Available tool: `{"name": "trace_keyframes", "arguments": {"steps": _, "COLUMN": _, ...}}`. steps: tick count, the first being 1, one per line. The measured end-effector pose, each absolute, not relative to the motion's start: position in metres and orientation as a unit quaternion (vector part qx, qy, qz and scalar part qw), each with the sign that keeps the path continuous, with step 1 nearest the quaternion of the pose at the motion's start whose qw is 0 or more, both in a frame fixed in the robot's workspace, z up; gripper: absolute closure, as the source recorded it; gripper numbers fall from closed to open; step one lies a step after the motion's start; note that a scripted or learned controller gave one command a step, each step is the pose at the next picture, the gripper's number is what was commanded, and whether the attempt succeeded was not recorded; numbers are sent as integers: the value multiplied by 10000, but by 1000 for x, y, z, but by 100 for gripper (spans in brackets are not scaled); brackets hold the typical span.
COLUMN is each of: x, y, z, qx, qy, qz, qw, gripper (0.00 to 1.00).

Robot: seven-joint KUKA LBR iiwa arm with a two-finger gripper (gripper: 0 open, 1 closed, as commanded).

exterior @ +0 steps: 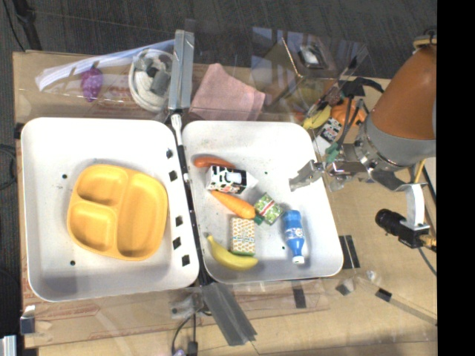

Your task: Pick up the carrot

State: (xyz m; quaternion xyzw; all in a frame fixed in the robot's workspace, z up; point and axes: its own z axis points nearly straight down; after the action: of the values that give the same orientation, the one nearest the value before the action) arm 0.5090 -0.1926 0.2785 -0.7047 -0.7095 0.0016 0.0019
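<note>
amid boxy cartons lies a tapered carrot (231,203).

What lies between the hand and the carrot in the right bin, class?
Nothing lies on the bare bin floor between the hand and the carrot. But the carrot is crowded: a black-and-white carton touches its upper side, and a green box sits at its right end.
</note>
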Motion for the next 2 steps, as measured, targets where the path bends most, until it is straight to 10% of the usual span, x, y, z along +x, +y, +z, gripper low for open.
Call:
{"name": "trace_keyframes", "arguments": {"steps": 1, "x": 502, "y": -167, "z": 158, "qx": -6434, "qy": -7655, "qz": 15, "qw": 28, "gripper": 0}}
{"name": "trace_keyframes", "arguments": {"steps": 2, "x": 572, "y": -133, "z": 90, "qx": -6432, "qy": -7657, "qz": 15, "qw": 19, "gripper": 0}}
